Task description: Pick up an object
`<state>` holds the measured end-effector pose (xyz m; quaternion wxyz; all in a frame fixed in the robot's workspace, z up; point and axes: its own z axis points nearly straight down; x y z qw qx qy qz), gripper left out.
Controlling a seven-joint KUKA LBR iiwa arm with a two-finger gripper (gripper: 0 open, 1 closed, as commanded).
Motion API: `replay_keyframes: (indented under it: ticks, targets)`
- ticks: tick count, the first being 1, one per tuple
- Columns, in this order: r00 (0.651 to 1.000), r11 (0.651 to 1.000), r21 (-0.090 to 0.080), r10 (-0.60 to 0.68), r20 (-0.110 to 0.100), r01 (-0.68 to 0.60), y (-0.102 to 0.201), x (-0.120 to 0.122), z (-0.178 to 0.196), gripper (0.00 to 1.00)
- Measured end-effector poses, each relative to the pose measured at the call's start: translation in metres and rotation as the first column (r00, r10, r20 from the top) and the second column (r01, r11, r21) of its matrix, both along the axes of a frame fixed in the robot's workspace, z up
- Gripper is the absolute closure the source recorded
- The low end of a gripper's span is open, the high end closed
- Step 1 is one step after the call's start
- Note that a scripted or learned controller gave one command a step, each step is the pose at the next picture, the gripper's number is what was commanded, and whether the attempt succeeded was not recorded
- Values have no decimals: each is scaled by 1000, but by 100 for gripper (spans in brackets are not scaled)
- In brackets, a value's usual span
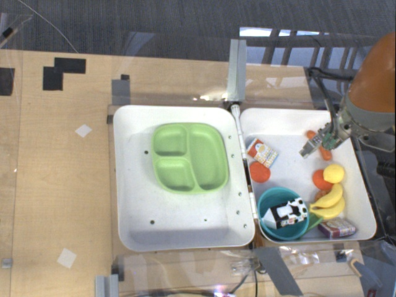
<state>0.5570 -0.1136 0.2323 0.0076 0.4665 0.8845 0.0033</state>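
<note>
The gripper (317,142) hovers in the right bin (281,121), above the lemon (333,173); whether it is apart cannot be told. The banana (331,202) lies just below the lemon.

Yellow banana (330,202) lying flat in right bin (291,121)

green divided plate (189,157), teal bowl (283,214), yellow banana (330,202), white bins (130,184).
</note>
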Motion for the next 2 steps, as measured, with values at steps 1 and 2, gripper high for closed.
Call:
replay_keyframes:
  ticks: [1,2]
  targets:
    - [995,995,2,-98,-12,98,40,-67,12,100]
    - [997,997,-1,71,-16,-71,-57,-70,-58,100]
